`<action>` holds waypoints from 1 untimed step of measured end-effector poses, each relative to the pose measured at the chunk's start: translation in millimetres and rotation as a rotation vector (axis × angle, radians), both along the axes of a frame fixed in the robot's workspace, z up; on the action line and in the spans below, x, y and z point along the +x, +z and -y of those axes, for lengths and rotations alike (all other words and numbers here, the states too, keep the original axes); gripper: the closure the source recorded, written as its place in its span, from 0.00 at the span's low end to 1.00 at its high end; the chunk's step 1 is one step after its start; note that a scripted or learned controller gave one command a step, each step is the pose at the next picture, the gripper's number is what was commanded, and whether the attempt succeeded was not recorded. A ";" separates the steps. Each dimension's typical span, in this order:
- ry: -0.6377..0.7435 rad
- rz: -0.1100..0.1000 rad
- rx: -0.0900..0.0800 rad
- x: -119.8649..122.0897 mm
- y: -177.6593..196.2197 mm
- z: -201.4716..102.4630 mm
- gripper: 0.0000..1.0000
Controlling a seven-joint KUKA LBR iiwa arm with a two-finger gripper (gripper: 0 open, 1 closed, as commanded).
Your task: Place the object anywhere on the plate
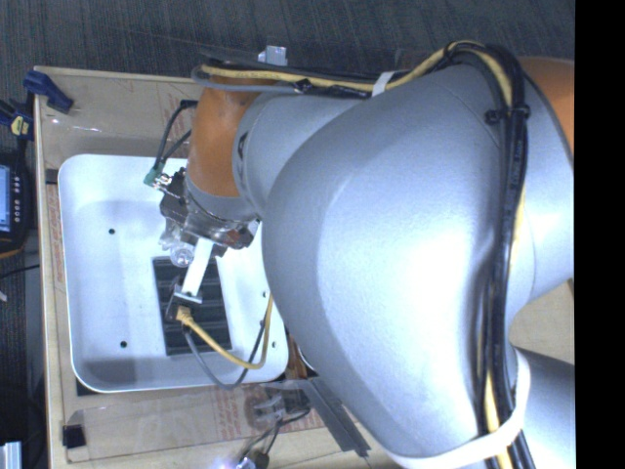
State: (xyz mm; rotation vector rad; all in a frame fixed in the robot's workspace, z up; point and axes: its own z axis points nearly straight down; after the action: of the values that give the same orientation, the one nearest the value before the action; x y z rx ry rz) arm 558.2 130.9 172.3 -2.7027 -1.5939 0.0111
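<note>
My gripper (179, 234) hangs low over the middle of the left white bin (103, 272), pointing down at its floor. Just below it on the bin floor lies a dark ribbed rectangular thing (210, 322), partly covered by the wrist hardware. I cannot make out anything between the fingertips. The orange band (210, 149) and the bulky grey arm (391, 252) cover the right side of this bin and everything to the right of it.
The bin's left half shows bare white floor with a few small dark dots. A blue clamp (44, 88) sits at the bench's top left corner. A dark device (12, 198) stands at the left edge. Wooden bench edging (166, 418) runs along the front.
</note>
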 end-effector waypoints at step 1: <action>-0.086 0.002 0.000 48.8 -77.6 7.2 1.00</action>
State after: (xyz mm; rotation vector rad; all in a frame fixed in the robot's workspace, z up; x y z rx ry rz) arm 607.0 123.7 94.7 -2.7697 -1.4768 0.0082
